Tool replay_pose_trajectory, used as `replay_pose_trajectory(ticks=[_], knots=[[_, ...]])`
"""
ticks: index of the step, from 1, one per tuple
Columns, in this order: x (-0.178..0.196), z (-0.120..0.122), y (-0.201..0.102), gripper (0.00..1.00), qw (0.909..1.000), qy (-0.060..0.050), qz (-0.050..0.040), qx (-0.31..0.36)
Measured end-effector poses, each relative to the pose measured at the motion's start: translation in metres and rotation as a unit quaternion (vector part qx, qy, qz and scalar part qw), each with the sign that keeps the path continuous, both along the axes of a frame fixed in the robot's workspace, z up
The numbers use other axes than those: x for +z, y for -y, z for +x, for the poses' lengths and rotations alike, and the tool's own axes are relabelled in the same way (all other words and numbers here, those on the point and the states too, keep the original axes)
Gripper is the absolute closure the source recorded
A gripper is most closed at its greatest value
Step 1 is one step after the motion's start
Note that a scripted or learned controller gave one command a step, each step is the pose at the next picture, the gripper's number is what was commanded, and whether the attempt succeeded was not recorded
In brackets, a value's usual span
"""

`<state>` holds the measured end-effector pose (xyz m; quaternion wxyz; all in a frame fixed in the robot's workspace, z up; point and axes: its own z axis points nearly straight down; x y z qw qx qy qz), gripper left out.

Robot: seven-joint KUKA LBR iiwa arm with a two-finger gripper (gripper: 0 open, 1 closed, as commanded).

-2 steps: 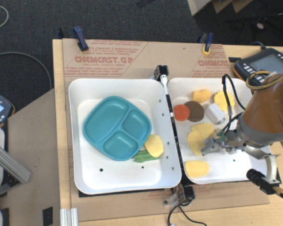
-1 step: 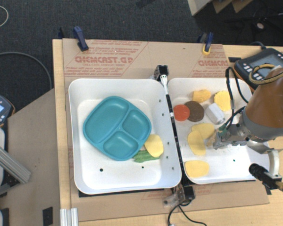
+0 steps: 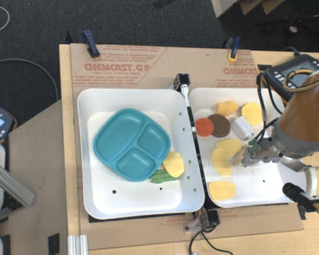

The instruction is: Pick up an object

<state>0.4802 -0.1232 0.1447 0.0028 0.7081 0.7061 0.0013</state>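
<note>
Gripper [image 3: 243, 158]: low inside the right bin [image 3: 266, 193], at the end of the grey arm that comes in from the right; whether it is spread or closed cannot be told from this angle, and nothing is plainly seen pinched in it.
Landmark: the gripper tip; all places below are given from it.
Nearest thing: a yellow piece [image 3: 224, 155], touching or just beside the tip on its left. It may be two pieces, one overlapping the other.
Key relation: that yellow piece lies leftward of the tip, its long axis running roughly up and down the view, so the likely grab is there, a short way left.
Above and left: brown disc [image 3: 220, 125], with a red disc [image 3: 204, 126] touching its left side.
Above: white block [image 3: 241, 127], near the tip; further up, two yellow pieces [image 3: 228, 108] and [image 3: 252, 112].
Below and left: another flat yellow piece [image 3: 221, 190].
Well to the left, across the divider: left bin [image 3: 90, 195] with a teal divided plate [image 3: 131, 144], a yellow piece [image 3: 174, 164] and something green [image 3: 164, 177] beside it.
Hidden: the wrist covers the bin floor right of the tip; the fingertips blur into the cables.
</note>
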Motion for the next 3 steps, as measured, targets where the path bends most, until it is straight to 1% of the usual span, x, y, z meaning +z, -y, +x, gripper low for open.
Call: replay_pose_trajectory(ticks=[1,2,3], knots=[[0.01,0.001,0.0,1.0,1.0,0.001,-0.0005,0.0],[0.161,0.001,-0.049,1.0,1.0,0.006,0.0008,0.005],[0.106,0.021,-0.04,1.0,1.0,-0.005,0.0015,0.001]])
